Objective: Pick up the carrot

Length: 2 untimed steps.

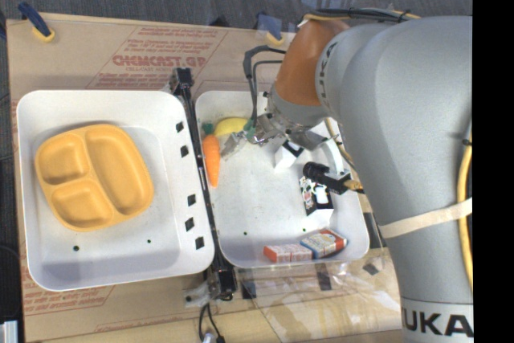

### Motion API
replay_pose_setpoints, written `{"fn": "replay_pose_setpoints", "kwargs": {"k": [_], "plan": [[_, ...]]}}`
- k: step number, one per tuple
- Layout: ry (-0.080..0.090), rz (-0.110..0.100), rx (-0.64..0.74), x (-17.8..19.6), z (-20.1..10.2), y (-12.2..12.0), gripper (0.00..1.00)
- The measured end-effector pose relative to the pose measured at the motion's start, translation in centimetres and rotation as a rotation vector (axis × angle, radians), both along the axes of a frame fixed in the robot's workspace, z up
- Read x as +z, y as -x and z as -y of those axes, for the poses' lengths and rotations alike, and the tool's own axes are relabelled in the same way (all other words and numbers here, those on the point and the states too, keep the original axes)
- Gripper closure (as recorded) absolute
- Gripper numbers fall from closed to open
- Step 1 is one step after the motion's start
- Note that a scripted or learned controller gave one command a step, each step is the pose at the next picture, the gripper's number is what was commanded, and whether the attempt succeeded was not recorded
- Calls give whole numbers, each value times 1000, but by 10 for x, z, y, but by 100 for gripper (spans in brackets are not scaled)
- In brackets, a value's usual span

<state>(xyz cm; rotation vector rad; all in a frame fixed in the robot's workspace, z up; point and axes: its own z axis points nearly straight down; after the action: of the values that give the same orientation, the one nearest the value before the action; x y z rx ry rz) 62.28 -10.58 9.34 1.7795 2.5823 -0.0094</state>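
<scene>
I see the carrot (211, 159) lying lengthwise along the left wall of the right bin (353, 230), near its far end. A yellow lemon-like fruit (230, 125) sits just beyond it. The end effector (255, 133) hangs low just right of the carrot's top; I cannot tell how it is set. Small boxes (306, 247) line the near wall. The left bin (104, 265) holds a yellow divided tray (93, 174).

Single fixed camera above bench (120, 44), slanted down on both bins (24, 173).
</scene>
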Motion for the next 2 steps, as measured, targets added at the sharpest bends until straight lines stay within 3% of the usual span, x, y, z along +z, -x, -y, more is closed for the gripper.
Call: {"fn": "replay_pose_setpoints", "kwargs": {"k": [1, 2], "plan": [[-12, 11, 0, 106, -99, -29, 0], [-7, -6, -284, 97, -87, -5, 0]]}}
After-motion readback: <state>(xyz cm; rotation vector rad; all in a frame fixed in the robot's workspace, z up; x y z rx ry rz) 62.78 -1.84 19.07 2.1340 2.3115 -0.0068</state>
